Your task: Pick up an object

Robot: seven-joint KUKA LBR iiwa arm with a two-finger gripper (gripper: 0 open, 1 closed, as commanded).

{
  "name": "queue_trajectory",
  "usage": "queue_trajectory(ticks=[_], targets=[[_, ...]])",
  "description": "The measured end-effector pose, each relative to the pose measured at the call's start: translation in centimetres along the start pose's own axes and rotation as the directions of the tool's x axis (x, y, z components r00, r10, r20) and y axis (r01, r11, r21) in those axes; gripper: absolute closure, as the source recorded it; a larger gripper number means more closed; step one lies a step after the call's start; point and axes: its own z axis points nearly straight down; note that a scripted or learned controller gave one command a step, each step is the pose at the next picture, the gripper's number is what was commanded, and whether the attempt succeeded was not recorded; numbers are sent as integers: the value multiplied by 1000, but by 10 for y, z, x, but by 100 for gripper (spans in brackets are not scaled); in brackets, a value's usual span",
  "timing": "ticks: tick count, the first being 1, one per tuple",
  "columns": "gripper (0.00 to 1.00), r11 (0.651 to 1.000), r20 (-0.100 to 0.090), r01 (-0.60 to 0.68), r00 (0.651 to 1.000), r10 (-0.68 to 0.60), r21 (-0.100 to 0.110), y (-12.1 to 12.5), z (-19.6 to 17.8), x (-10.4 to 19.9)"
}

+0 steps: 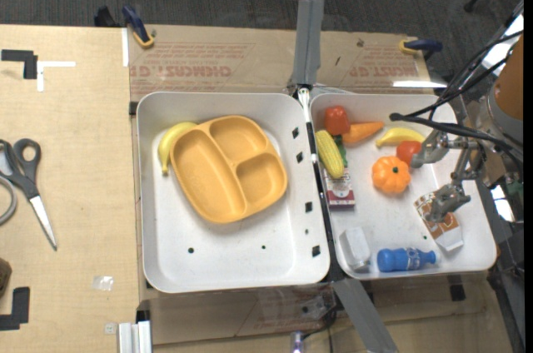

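The gripper (444,174) hangs over the right edge of the right bin (391,266), its fingers spread apart and clamped on nothing. Just beside it lie a small pumpkin (391,175), a tomato (407,150) and a banana (399,136); a blue bottle (405,259) lies along the bin's front edge. A yellow divided plate (229,168) fills the centre of the left bin (171,260).

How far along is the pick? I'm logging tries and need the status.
Done: the hand has reached into the right bin. In hand: nothing is visibly lifted; the hand hangs between the small orange pumpkin and a small carton. Left: grasping and raising an object.
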Motion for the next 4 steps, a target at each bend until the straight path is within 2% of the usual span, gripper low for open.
queue_trajectory(ticks=[1,2,3,4], targets=[[0,996,-1,-90,996,90,0,7,117,-48],[0,991,0,-131,991,131,0,-27,194,-62],[0,998,4,-60,998,60,1,-18,192,-149],[0,1000,2,14,1000,-14,1,-61,193,-88]])
